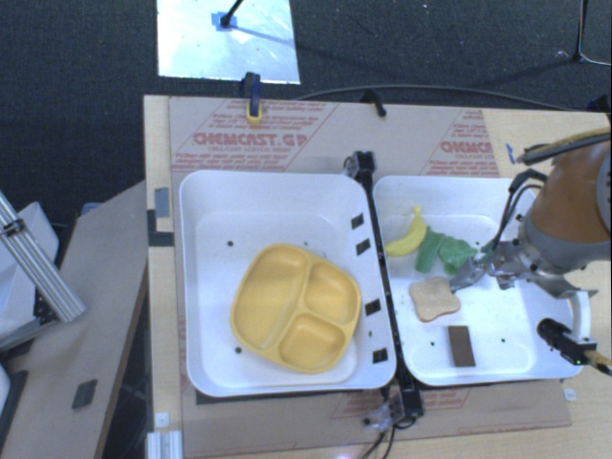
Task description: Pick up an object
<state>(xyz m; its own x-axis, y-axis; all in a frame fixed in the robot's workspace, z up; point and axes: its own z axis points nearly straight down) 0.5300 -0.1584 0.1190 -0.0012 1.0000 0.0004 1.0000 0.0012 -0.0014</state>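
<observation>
The right bin (449,187) holds a yellow banana (408,237), a green toy vegetable (442,251), a tan slice of toast (434,298) and a brown block (461,345). My gripper (470,273) reaches in from the right and hangs low in this bin. It sits just right of the green vegetable and above the toast's upper right corner. Nothing is visibly held in it. The grey arm with its orange band (574,194) covers the bin's right side.
The left bin (220,208) holds a yellow divided plate (296,306). A black divider with clips (375,275) runs between the two bins. The bench's cardboard top (287,132) lies behind them, and a metal rail (38,266) stands at the far left.
</observation>
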